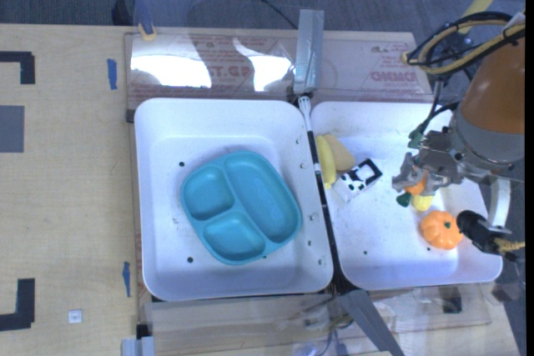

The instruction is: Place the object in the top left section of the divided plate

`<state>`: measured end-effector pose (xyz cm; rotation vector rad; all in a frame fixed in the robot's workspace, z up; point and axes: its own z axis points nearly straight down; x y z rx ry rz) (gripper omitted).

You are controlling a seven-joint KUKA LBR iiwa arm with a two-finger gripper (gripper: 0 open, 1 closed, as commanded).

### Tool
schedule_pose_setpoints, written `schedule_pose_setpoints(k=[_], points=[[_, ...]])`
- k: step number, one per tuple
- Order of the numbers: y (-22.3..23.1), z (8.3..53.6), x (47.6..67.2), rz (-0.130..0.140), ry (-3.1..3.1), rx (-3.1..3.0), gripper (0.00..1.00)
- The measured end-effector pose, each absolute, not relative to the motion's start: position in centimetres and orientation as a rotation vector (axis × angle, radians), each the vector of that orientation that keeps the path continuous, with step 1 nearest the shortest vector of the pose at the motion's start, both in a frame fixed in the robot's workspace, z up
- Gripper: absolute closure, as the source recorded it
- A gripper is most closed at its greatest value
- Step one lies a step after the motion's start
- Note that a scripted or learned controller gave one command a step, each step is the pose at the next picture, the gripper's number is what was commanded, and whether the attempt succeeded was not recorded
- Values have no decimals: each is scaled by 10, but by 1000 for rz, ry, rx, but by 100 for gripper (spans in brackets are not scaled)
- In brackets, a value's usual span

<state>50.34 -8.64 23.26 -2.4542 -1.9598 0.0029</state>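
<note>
While pincer (415, 189) hangs, grip unclear, pumpkin (440, 229), banana (329, 158), cow toy (359, 178) lie nearby.

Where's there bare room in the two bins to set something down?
Left bin: a bare strip all round the blue divided plate, widest along its top. Right bin: bare floor lower left, below the banana and black-and-white toy. Crowded by the gripper and orange pumpkin.

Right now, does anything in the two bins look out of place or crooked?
The blue divided plate sits skewed in the left bin, its edges not parallel to the bin walls. Nothing looks spilled or broken.
</note>
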Motion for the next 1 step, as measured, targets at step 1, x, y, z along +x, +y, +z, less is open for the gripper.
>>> schedule_pose_setpoints(k=[1], points=[[-106,87,481,-6,-2217,-2233,100]])
